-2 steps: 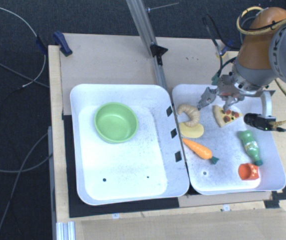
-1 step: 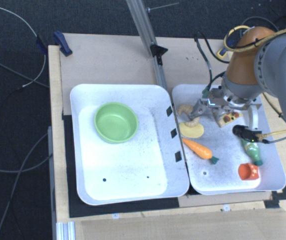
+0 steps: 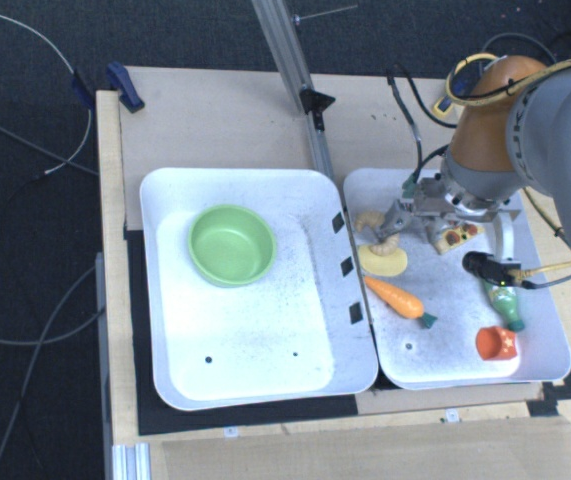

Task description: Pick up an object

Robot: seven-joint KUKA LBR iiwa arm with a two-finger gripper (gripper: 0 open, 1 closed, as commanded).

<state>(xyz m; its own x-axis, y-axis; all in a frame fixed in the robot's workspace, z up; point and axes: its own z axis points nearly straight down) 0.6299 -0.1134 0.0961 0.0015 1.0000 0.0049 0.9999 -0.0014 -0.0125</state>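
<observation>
I see the gripper (image 3: 393, 230) low in the right bin (image 3: 545, 353), just above the pale yellow piece (image 3: 383, 261); I cannot tell its state. The carrot (image 3: 397, 298) lies further below that piece, its long axis slanting down-right, so I judge the yellow piece is nearer.

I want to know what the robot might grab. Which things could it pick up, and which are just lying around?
For the job:
- two-finger gripper, low in the right white bin
- pale yellow rounded toy
- orange toy carrot
- green toy bottle
- small red cup

Just lying about:
- round green plastic bowl in the left white bin
- blue clamp at the bench corner
</observation>
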